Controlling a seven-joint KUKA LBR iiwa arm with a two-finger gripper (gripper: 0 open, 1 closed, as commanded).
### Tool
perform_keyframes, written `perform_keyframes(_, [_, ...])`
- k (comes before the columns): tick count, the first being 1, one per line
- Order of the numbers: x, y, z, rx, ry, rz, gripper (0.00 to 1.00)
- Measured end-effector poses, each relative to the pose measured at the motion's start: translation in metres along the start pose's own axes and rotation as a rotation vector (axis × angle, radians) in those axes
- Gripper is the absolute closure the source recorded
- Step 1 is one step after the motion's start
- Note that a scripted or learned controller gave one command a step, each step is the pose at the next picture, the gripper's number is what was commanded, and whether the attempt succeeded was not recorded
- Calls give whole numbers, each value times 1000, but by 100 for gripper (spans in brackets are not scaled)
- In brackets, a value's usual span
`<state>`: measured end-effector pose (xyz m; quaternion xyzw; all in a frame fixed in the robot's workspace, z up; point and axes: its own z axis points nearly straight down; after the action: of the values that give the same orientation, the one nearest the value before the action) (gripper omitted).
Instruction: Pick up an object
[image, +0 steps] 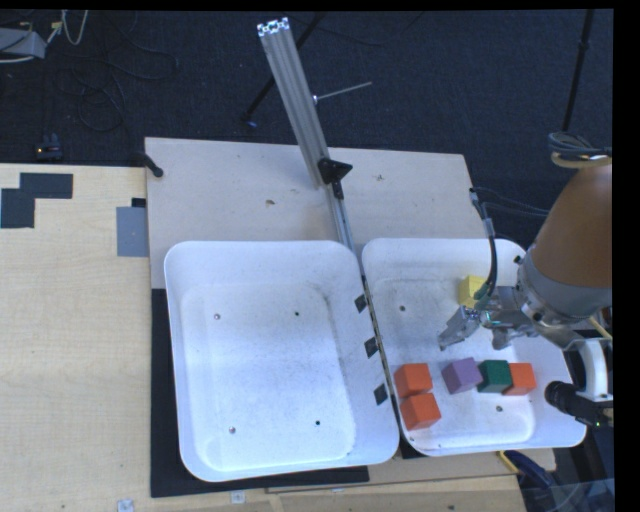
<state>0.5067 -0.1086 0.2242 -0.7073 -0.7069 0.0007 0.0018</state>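
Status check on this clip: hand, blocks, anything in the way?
Hand low in right bin, nothing seen held. Purple block just below it, yellow block behind. Green block close beside purple.

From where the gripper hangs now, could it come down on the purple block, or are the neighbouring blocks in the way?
Probably yes. The gripper hangs just above the purple block, whose top is uncovered. The green block sits close on one side, which may crowd it.

yellow block (471, 290) right bin, far side | purple block (461, 375) mid | green block (494, 375) touching orange block (520, 378)
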Motion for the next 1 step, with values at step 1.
perform_keyframes(1, [-53, 63, 12, -3, -4, 1, 0])
